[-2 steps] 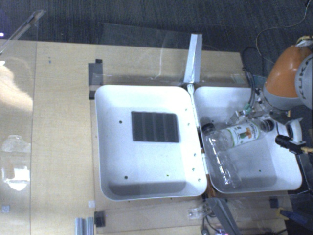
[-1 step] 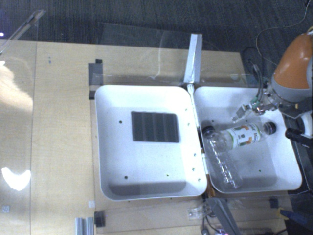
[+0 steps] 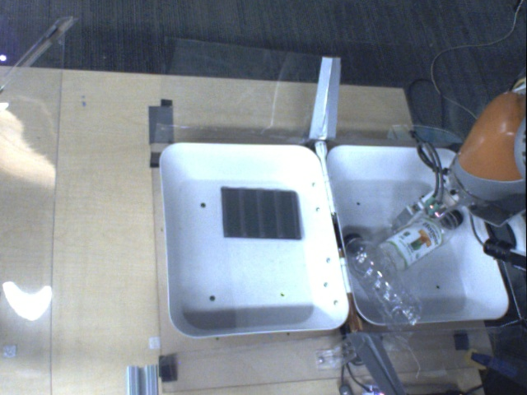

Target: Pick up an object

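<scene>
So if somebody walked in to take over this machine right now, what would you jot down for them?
End effector: low in the right bin, at the near end of a small labelled bottle; a grasp isn't confirmed.
Things: the small bottle lies tilted on the right bin's floor; a clear plastic bottle lies on its side beside it, reaching the front rim. The left bin holds a dark ribbed rectangular pad.
Done: the arm is at the objects.
Left: grip one and lift it.
</scene>
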Tool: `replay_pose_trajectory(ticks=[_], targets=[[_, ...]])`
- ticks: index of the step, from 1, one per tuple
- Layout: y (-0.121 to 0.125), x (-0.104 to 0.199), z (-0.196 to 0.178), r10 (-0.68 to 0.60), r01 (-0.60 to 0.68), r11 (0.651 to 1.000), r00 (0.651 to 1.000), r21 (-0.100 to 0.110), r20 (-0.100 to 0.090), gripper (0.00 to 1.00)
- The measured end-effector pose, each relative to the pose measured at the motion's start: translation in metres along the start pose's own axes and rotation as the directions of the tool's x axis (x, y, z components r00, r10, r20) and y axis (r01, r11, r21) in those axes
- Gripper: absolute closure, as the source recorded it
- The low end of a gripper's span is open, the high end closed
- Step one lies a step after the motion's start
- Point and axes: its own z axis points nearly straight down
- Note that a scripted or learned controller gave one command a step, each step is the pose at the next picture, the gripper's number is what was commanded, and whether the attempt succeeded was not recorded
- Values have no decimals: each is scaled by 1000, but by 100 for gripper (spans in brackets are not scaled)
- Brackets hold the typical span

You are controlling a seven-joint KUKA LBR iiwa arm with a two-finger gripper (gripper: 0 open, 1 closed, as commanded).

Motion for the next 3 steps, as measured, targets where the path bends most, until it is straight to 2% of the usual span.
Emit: replay_pose_trajectory(ticks=[1, 2, 3], targets=[[-41, 9, -2, -287, 287, 958, 958, 0, 2, 0], [-36, 8, -15, -285, 286, 958, 958, -8, 11, 100], [-20, 80, -4, -564, 564, 826, 826, -1, 10, 100]])
